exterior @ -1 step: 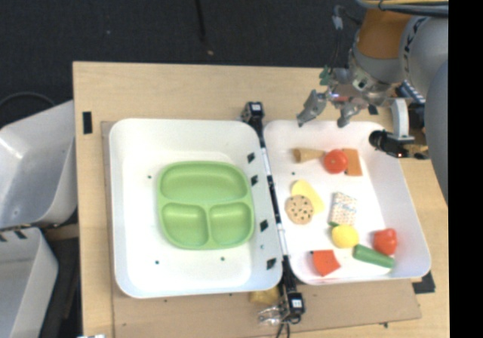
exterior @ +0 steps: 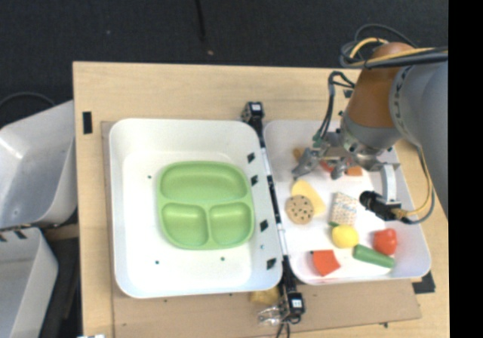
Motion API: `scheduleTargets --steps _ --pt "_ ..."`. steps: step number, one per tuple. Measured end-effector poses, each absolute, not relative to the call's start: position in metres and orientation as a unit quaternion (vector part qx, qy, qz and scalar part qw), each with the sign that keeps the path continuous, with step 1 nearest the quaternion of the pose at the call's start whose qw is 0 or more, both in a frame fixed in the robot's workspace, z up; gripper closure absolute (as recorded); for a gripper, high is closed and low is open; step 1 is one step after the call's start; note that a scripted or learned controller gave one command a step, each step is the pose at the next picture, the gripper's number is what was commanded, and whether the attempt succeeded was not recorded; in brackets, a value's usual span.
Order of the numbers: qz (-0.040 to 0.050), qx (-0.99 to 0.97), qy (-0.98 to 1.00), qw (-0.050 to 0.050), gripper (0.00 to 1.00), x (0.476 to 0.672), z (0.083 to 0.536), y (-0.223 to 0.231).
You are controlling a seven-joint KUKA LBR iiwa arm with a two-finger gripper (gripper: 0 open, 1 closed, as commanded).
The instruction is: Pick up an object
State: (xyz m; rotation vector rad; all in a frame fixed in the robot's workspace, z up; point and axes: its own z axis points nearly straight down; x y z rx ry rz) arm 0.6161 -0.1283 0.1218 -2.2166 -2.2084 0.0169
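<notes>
My gripper (exterior: 326,158) hangs low over the back of the right bin (exterior: 411,201), reaching in from the right. A small orange-red piece (exterior: 352,171) lies right beneath it, partly hidden by the wrist. In front of the gripper lie a yellow wedge (exterior: 311,192), a round speckled cookie (exterior: 299,210) and a pale speckled cube (exterior: 344,210). Nearer the front edge are a yellow lemon (exterior: 345,236), a red block (exterior: 324,262), a green cucumber (exterior: 373,255) and a red pepper (exterior: 386,240).
The left bin (exterior: 128,178) holds a green divided plate (exterior: 204,204). A divider with black clips (exterior: 266,201) runs between the two bins. The wooden bench (exterior: 173,87) rims both bins.
</notes>
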Motion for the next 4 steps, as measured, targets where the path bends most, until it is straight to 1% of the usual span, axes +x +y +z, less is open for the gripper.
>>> scheduleTargets --steps 1,2,3,4 --pt "0.0024 -0.708 -0.706 0.003 0.00 0.569 0.097 -0.112" --pt "0.0004 -0.709 -0.705 0.001 0.00 0.572 0.099 -0.112" --pt "0.0005 -0.709 -0.705 0.001 0.00 0.572 0.099 -0.112" --pt "0.0019 -0.708 -0.706 0.002 0.00 0.522 0.099 -0.098"
